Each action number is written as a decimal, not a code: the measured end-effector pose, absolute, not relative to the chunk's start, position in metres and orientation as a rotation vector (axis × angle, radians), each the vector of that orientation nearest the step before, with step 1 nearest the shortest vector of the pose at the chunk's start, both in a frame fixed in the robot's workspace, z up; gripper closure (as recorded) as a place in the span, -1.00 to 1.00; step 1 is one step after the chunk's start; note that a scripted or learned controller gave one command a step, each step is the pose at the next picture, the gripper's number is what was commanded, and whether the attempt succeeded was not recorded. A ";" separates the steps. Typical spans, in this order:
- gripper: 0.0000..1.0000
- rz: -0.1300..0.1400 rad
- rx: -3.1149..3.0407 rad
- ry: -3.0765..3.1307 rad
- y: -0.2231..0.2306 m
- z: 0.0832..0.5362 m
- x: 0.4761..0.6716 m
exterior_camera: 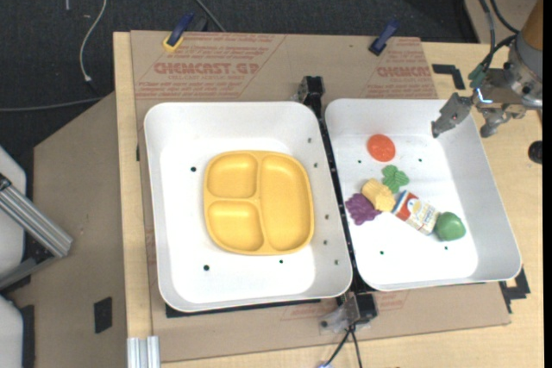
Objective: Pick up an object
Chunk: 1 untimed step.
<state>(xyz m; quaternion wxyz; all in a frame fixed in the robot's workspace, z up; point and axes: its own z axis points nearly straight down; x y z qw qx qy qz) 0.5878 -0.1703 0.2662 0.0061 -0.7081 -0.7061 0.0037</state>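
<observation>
Toys sit clustered in the right bin (483, 185) in front of you: a red round piece (381, 147) farthest from you, then a green leafy piece (396, 178), a yellow piece (377, 193) touching it, a purple grape bunch (361, 208) to the left, a small printed carton (416, 214) lying tilted, and a green round piece (449, 227) touching the carton's right end. Your end effector (473, 118) hangs over the far right corner of that bin, its two fingers spread wide with nothing between them, well apart from the toys. The left bin (172, 211) holds a yellow divided plate (258, 202) lying flat near its middle. Both bins rest on the table (129, 99).
</observation>
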 end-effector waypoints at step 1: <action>-1.00 0.000 -2.220 -2.221 -0.170 0.274 0.590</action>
